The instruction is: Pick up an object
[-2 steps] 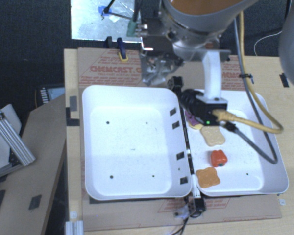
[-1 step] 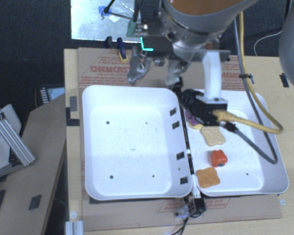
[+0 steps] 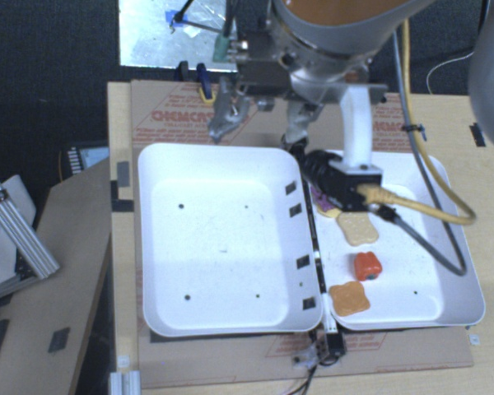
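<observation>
1. The pale tan flat bread-shaped piece (image 3: 358, 230) lies in the shallow white bin on the view's right (image 3: 449, 307), close to the wall it shares with its neighbour. From the fingers it sits well off toward the view's lower right. It is roundish, with no strong long axis.
2. Farther from the fingers on the same line lie a small red-orange block (image 3: 366, 266) and then an orange-tan flat piece (image 3: 348, 299). None of the three touch.
3. A purple scrap (image 3: 321, 196) lies nearer the fingers, partly hidden.
4. The gripper (image 3: 255, 136) hangs over the back rim of the shallow white bin on the view's left (image 3: 156, 303). Its fingers are spread, with nothing between them.
5. A pick likely needs a crossing over the shared wall before any descent.
</observation>
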Robot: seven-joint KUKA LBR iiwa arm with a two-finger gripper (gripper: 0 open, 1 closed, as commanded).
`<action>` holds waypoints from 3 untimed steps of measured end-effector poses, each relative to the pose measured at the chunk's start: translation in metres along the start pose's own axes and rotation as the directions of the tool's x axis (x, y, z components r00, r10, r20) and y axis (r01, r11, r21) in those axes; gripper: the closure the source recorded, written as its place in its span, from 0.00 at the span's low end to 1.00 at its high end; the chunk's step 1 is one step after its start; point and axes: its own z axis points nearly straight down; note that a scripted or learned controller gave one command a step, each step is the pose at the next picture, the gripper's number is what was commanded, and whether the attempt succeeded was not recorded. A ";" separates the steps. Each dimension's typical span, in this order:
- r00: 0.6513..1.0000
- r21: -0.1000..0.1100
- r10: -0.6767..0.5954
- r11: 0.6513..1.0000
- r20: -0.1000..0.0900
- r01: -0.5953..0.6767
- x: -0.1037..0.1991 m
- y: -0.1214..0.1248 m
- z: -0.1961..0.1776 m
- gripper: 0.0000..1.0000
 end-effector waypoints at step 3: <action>1.000 0.000 0.000 1.000 0.000 0.000 0.000 0.000 0.000 0.00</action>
